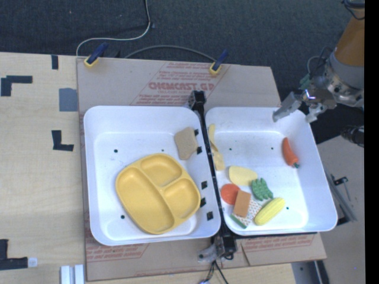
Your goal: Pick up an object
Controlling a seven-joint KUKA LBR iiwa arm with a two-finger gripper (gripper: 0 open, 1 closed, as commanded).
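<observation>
Gripper [299, 106] poised at the two o'clock corner of the right bin [317, 176], over the rim; jaws parted a modest way, one grey finger [285, 109] pointing toward nine o'clock, nothing between them. Orange band on the arm [350, 43] at the frame's two o'clock edge.

In the right bin: carrot [289, 152] against the three o'clock wall, lying clear of the rest. Cluster at six o'clock: yellow lemon-like piece [243, 175], green leafy piece [260, 189], tomato [229, 192], orange block [241, 203] and corn cob [269, 210], packed close, several touching. Pale yellow piece [214, 148] along the nine o'clock wall, possibly a banana; shape unclear.

In the left bin [98, 176]: yellow divided plate [157, 192] at five o'clock of centre, flat. Tan slice [186, 142] at two o'clock, just beside the plate's rim.
</observation>
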